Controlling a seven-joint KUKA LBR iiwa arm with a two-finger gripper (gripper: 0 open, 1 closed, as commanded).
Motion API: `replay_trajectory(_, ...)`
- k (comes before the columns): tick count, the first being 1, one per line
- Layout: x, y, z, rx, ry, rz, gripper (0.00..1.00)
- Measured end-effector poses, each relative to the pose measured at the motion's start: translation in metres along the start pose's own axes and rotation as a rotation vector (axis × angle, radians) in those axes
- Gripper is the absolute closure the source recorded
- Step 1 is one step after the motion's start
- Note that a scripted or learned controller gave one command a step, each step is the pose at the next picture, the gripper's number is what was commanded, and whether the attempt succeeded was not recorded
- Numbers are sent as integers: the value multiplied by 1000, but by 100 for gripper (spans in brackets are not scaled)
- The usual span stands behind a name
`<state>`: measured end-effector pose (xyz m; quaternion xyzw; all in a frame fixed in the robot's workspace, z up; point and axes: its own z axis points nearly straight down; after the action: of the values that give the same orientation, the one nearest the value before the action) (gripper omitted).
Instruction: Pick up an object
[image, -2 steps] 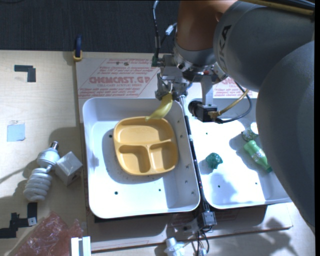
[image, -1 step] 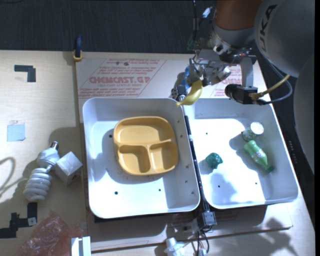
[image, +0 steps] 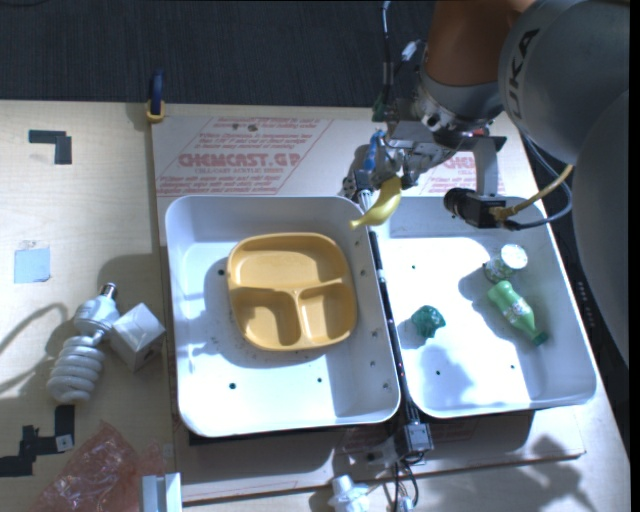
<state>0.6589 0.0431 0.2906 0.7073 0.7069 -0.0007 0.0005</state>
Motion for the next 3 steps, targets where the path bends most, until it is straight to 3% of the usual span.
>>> replay_trajectory(2, 57, -12, -7, 0, 0, -2, 100)
replay_trajectory(3, 41, 0, 5, 0, 0, 1, 100)
